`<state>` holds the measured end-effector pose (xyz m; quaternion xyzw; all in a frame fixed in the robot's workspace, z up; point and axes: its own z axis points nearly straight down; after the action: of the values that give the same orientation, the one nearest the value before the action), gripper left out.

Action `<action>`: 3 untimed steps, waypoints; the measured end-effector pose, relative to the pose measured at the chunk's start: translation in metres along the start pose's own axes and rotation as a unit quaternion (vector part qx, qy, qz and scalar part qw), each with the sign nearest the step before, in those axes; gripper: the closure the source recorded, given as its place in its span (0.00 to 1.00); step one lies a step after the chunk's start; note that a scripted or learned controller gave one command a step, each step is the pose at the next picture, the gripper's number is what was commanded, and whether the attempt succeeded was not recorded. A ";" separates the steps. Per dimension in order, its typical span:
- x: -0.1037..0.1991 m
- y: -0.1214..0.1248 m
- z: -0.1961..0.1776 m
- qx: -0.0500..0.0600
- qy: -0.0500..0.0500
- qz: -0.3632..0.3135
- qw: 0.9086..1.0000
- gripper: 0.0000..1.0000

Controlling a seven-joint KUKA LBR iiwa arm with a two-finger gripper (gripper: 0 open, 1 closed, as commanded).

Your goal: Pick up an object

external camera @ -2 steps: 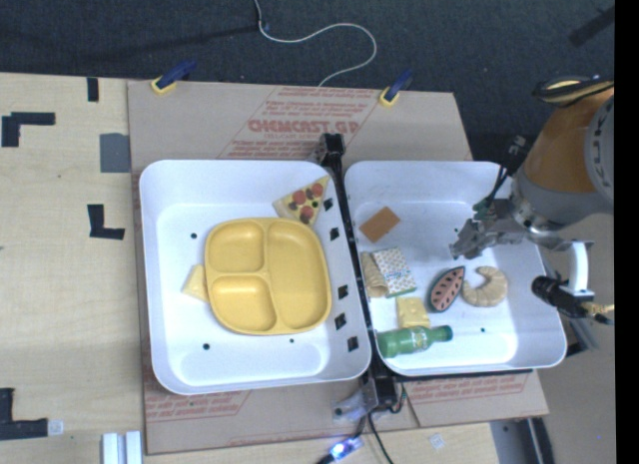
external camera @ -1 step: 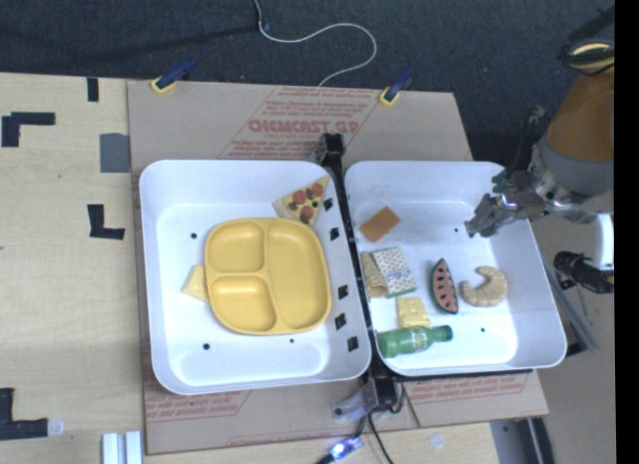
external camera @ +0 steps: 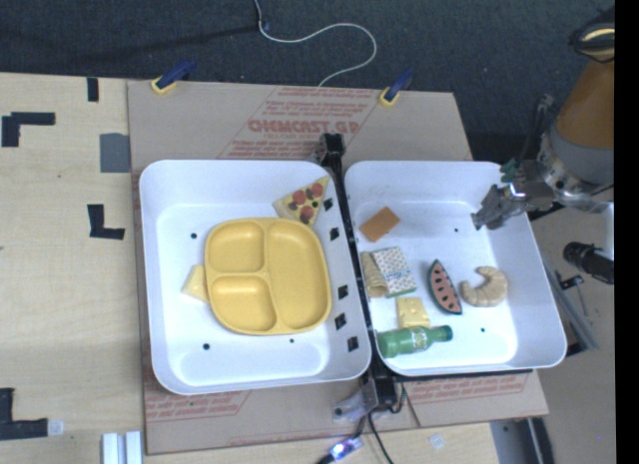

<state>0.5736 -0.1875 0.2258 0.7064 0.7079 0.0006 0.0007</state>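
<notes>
My gripper (external camera: 491, 212) hangs over the right bin's (external camera: 454, 181) far right rim, with nothing between its fingers. Several small objects lie in that bin: an orange cracker (external camera: 379, 223), a patterned packet (external camera: 387, 270), a yellow cheese block (external camera: 411, 310), a watermelon slice (external camera: 444, 286), a croissant (external camera: 485, 287) and a green bottle (external camera: 413, 338) on its side near the front. The croissant is the nearest, lying below the gripper toward the front.
The left bin (external camera: 175, 193) holds a yellow divided plate (external camera: 268, 274), a pizza slice (external camera: 304, 202) at its back right and a yellow wedge (external camera: 194, 280) at the plate's left. A black divider (external camera: 344, 252) runs between the bins. The cardboard bench surrounds both.
</notes>
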 end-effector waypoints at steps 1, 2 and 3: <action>0.062 -0.002 0.007 0.002 0.001 -0.002 1.000 1.00; 0.124 -0.008 0.004 0.002 0.001 -0.002 1.000 1.00; 0.181 -0.016 0.005 0.003 0.001 -0.002 1.000 1.00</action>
<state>0.5569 -0.0067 0.2205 0.7048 0.7094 -0.0008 -0.0016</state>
